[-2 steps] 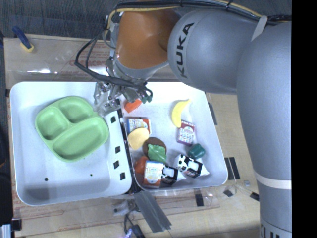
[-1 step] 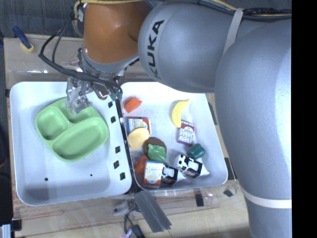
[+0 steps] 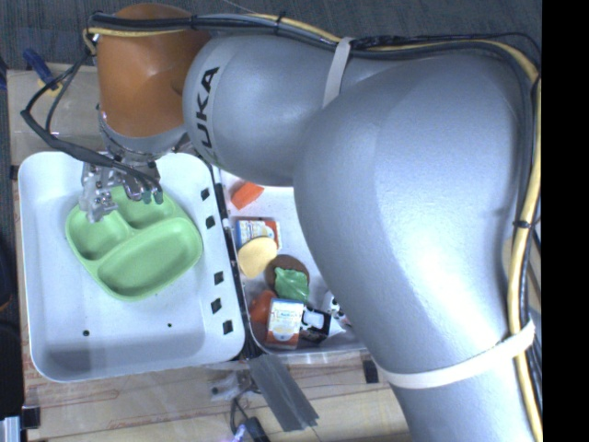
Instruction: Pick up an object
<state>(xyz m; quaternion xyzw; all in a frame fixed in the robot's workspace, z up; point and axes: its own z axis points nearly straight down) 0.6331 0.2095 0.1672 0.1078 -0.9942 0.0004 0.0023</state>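
A green divided plate [image 3: 138, 247] lies in the left bin [image 3: 55, 339], its two small compartments toward the back. My gripper [image 3: 120, 191] hangs below the orange band, directly over the plate's back rim, with its metal fingers [image 3: 95, 196] reaching down to the rim. In the right bin [image 3: 304, 346], partly hidden under my arm, lie an orange piece [image 3: 245, 192], a small printed box [image 3: 253, 228], a yellow round item [image 3: 258, 256], a brown and green item [image 3: 289, 279] and a red carton [image 3: 281, 320].
My grey arm covers most of the right bin and the right side of the view. A row of black clips [image 3: 218, 274] runs along the divider between the bins. A grey bracket [image 3: 281, 389] sits on the wooden bench in front.
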